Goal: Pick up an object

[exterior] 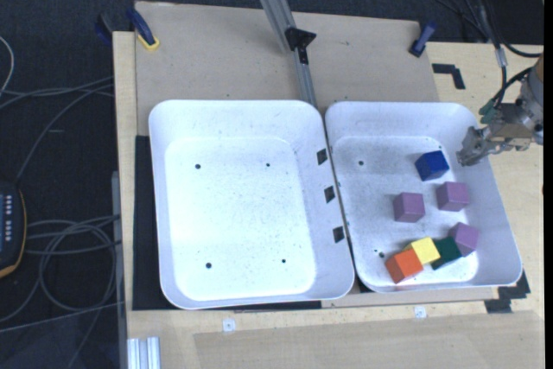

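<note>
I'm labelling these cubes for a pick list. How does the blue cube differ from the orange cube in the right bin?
The blue cube sits near the bin's far right side, close to the gripper; the orange cube lies at the near edge. The blue cube stands alone, apart from its neighbours; the orange cube touches a yellow cube in a row. They differ in colour. Both look similar in size and rest in the right bin.

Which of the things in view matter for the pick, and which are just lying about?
For the job:
gripper
blue block
three purple blocks
orange block
yellow block
green block
right bin

Lying about:
left bin
blue clamps
floor cables
</note>
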Controlling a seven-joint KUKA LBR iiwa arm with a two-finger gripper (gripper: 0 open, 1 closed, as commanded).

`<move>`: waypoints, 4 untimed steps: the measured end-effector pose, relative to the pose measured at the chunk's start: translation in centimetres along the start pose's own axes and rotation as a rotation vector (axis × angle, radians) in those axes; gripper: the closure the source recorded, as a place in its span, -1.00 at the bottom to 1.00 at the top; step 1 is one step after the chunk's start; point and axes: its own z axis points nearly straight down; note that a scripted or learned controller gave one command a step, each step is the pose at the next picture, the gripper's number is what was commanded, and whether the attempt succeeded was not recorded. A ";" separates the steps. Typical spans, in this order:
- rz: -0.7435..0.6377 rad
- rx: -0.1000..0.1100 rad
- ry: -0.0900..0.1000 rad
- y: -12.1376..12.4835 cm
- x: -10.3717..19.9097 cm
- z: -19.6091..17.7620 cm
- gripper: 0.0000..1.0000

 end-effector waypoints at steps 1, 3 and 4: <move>-0.006 0.007 0.005 1.0 6.2 0.3 1.00; -0.004 0.010 0.006 0.4 16.2 1.9 1.00; -0.006 0.007 0.006 0.6 22.4 1.1 1.00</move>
